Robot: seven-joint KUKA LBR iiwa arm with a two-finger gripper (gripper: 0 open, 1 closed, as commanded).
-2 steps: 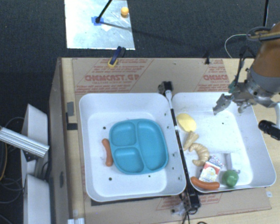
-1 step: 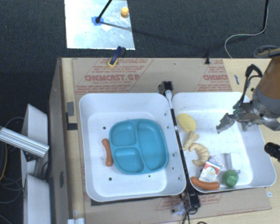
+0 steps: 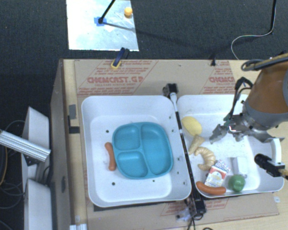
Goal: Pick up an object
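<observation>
Dark speckled carpet surrounds a wooden bench (image 3: 133, 77) with red lettering printed on its board, and a pale sheet (image 3: 102, 25) lies on the floor at 12 o'clock from the bench; two shallow white bins sit side by side on the bench, the left bin (image 3: 95, 151) and the right bin (image 3: 264, 183), their inner rims touching; the left bin holds a blue divided tray (image 3: 142, 150) with a small sausage (image 3: 110, 156) just beside it at 9 o'clock, its long axis running 12 to 6; in the right bin a yellow lemon (image 3: 192, 125) lies near the top left, a croissant (image 3: 206, 156) curves below it, a white packet (image 3: 217, 174) sits at 5 o'clock from the croissant, a green fruit (image 3: 237, 182) is just beside the packet at 3 o'clock, and a red sausage (image 3: 211, 189) lies along the near rim, its long axis running roughly 9 to 3; the gripper (image 3: 223, 131) hovers over the right bin at 3 o'clock from the lemon, fingers spread and holding nothing.
</observation>
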